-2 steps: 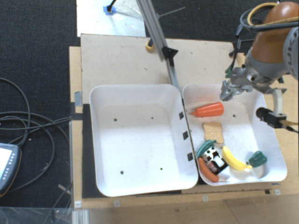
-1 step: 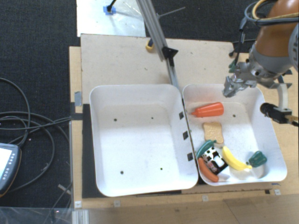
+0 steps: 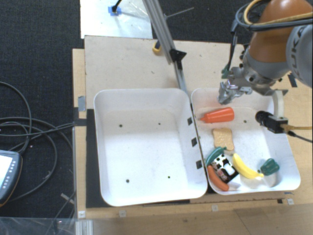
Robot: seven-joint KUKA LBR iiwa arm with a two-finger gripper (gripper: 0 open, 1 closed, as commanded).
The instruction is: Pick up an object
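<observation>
Carrot (image 3: 218, 115) in right bin (image 3: 286, 153), just below the jaws (image 3: 225, 97).

- The two bins, left (image 3: 146, 146) and right (image 3: 283, 155), are plain white, each dotted with a few small dark spots.
- The carrot (image 3: 218, 115) is bright orange.
- The bread slice (image 3: 223, 138) is tan with a darker brown crust.
- The banana (image 3: 246, 168) is yellow.
- A black-and-white patched toy (image 3: 226, 166) lies beside a red-orange sausage (image 3: 217, 178).
- A dark green piece (image 3: 269, 167) sits on a white base.
- The arm (image 3: 279, 28) is grey with an orange-brown band.
- The surface (image 3: 127, 62) is pale beige.
- The floor (image 3: 39, 43) is black carpet.
</observation>
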